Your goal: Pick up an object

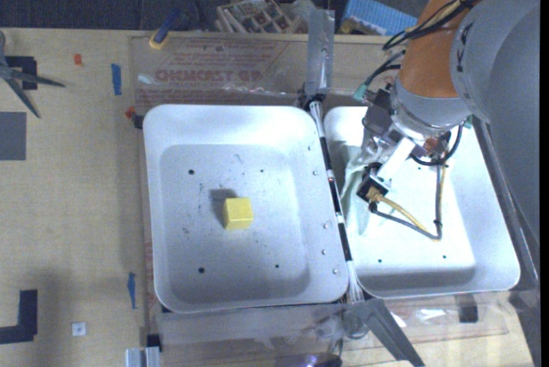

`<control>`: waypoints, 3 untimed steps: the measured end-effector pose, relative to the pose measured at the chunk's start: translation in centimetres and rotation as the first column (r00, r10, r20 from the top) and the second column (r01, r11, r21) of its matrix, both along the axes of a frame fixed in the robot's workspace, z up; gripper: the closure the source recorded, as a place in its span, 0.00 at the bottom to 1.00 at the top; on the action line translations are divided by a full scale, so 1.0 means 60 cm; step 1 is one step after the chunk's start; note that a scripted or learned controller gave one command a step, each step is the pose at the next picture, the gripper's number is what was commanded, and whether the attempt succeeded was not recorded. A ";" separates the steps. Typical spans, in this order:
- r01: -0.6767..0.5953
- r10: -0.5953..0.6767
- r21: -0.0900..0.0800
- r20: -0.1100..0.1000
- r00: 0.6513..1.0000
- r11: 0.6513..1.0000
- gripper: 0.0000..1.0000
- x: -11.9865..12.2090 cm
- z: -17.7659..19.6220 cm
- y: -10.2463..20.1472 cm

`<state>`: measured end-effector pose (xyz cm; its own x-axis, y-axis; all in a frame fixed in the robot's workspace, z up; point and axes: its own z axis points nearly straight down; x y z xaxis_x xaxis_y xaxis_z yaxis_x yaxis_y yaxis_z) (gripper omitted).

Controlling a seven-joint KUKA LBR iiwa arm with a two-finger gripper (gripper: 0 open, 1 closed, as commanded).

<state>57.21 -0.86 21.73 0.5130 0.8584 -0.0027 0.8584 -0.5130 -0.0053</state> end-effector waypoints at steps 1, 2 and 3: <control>-0.147 0.147 0.001 0.000 0.989 0.989 1.00 -0.047 0.004 0.032; -0.024 0.024 -0.004 0.058 0.998 1.000 1.00 -0.052 -0.097 0.118; 0.386 -0.386 -0.002 0.004 0.922 0.922 1.00 0.075 -0.055 0.156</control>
